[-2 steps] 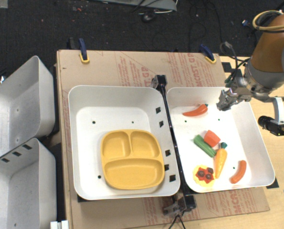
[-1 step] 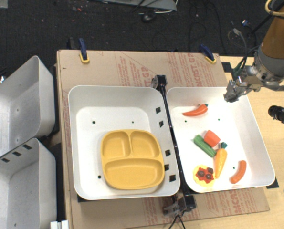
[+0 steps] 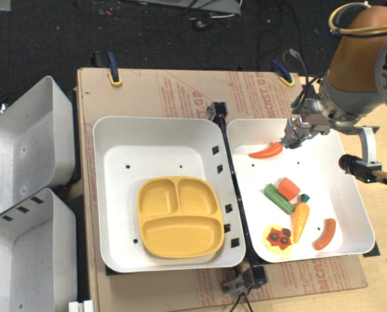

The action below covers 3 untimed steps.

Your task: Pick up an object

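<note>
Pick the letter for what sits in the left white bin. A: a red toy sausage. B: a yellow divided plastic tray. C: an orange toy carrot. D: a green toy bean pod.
B: the yellow divided plastic tray lies in the left white bin, while the small toy foods lie in the right white bin.

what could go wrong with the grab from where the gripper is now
The gripper sits at one end of the red chili pepper, near the right bin's back wall. An end grip on a thin curved piece may slip or swing out. The closeness to the wall could also mean a scrape. If the pepper drops, it might land on the green piece.
</note>
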Tool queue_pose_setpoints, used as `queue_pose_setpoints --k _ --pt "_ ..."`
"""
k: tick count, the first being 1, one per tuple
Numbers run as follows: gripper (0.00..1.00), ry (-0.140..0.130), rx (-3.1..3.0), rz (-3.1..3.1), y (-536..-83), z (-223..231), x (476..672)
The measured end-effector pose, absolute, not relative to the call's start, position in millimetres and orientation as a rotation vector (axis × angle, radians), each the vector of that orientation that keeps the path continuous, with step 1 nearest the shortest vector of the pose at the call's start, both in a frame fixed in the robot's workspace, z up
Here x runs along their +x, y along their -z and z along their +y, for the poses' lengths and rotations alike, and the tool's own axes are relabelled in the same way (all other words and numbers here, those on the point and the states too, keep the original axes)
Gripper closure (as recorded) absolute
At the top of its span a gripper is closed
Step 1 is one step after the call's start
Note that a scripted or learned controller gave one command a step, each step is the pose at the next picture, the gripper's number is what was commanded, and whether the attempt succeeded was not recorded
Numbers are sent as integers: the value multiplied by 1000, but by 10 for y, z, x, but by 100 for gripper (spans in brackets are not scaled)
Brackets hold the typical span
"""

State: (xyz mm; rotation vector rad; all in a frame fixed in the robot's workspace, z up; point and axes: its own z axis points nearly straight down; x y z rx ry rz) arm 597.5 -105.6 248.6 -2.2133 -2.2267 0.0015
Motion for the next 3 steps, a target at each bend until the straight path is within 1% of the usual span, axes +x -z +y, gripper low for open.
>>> queue_pose_setpoints --k 2,3 --pt "100 -2 -2210 -2228 -2256 43 5644" --pt "100 0 -2209 -2229 -2353 610 5432"
